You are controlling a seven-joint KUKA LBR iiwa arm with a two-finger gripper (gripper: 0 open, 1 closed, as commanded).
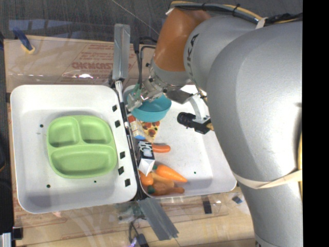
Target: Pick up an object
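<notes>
My gripper [135, 100] reaches down at the far left corner of the right bin [216, 163], close to the divider between the bins. A blue bowl [154, 109] sits right against it, its rim touching the gripper's tip. The arm's big grey body covers the right side of this bin. Below the bowl, a pile of toy food lies along the bin's left wall: a pizza slice [149, 131], an orange sausage [160, 148], a small white and black box [146, 151] and a carrot [170, 174].
The left bin [25, 138] holds a green divided plate [80, 146] in its middle. A grey bar [121, 50] stands behind the divider. The right bin's floor shows bare white to the right of the food pile.
</notes>
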